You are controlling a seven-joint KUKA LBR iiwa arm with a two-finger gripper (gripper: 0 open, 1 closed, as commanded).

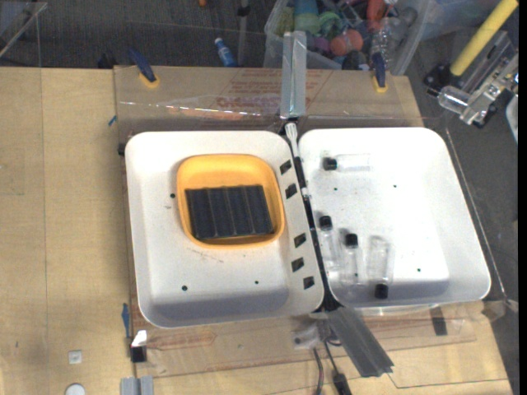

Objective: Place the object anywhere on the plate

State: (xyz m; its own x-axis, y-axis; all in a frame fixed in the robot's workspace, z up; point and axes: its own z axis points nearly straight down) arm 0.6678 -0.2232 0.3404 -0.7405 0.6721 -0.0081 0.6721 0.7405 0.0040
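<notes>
A yellow-orange plate (194, 174) with rounded corners lies in the left bin (148, 262). A black ribbed rectangular object (228, 211) rests flat on the plate and covers most of its middle. Metal parts of my gripper (471, 101) show at the upper right, outside and beyond the right bin's far corner, well away from the plate. Nothing shows in its grasp.
The right bin (428, 188) holds several clear vials with black caps: one near the back (346, 164), the others clustered at the front left (354, 257). A divider with black tabs (296, 220) separates the bins. A box of colourful clutter (346, 11) stands behind the bench.
</notes>
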